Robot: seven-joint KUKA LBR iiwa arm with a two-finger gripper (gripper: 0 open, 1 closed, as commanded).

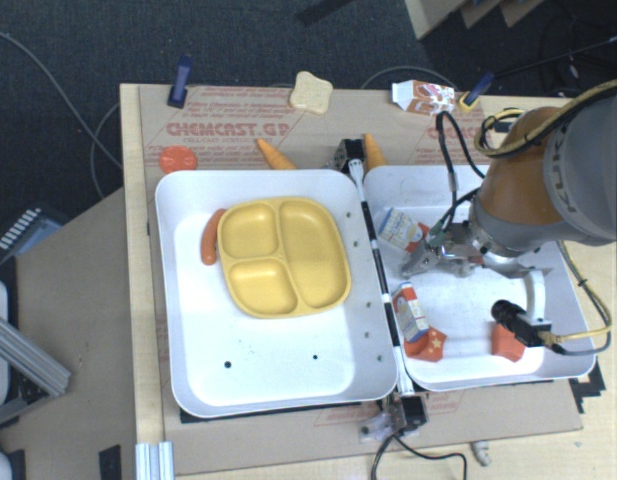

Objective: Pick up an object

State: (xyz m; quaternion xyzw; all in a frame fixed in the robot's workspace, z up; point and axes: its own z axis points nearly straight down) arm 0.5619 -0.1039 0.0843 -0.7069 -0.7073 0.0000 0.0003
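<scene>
You see the gripper (420,258) low in the right bin (468,370), reaching toward a packet (397,228); its grasp is unclear.

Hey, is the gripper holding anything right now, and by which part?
Cannot be told: the gripper sits low in the right bin beside a small packet, and no object is clearly in its grasp.

A yellow divided plate (284,255) lies in the left bin (188,298), a hot dog (209,238) beside it.
</scene>
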